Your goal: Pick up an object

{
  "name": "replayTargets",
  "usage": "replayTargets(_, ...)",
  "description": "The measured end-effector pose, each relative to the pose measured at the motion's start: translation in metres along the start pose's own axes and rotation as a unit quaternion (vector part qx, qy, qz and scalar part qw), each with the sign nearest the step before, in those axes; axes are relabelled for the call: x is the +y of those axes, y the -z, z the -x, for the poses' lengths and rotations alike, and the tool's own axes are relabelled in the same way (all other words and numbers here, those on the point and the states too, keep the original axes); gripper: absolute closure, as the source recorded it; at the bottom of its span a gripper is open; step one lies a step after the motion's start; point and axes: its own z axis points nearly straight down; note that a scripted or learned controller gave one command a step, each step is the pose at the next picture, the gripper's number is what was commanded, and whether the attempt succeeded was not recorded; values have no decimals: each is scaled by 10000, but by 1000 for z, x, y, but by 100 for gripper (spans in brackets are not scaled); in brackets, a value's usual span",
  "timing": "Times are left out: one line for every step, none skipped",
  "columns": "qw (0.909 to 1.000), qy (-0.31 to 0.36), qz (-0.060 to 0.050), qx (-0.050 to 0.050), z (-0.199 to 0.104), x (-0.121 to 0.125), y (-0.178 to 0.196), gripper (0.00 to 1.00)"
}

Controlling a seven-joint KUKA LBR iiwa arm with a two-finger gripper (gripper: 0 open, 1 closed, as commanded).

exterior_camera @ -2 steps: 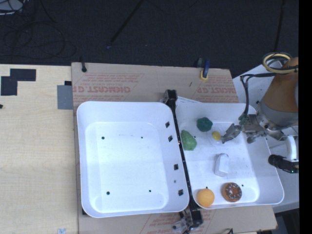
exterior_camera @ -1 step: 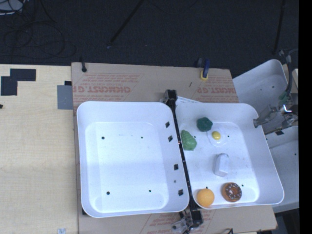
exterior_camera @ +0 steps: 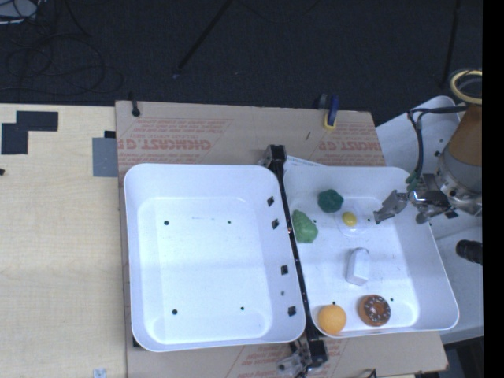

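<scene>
Pale wooden desk [exterior_camera: 55,242] carries a brown cardboard sheet [exterior_camera: 236,136], and on it sit two shallow white plastic bins side by side. From the overhead camera view, the left bin [exterior_camera: 134,250] lies beside the right bin [exterior_camera: 429,290], which holds the loose things. The gripper [exterior_camera: 403,205] hangs over the right bin's 2 o'clock corner, its fingers spread apart with nothing between them. A small yellow ball [exterior_camera: 350,220] lies nearest, at the gripper's 8 o'clock. A dark green lump [exterior_camera: 331,201] sits at its 9 o'clock, a lighter green leafy piece [exterior_camera: 304,227] farther on against the dividing rim. A white rounded block [exterior_camera: 357,265] lies at 7 o'clock. An orange ball [exterior_camera: 332,319] and a chocolate sprinkled doughnut [exterior_camera: 375,310] rest near the front wall.
</scene>
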Motion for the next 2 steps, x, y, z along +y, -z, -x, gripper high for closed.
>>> replayTargets(10000, -7, 32, -12, 1, 0, 7, 0)
replayTargets(10000, -14, 43, 3, -12, 46, -98, 0)
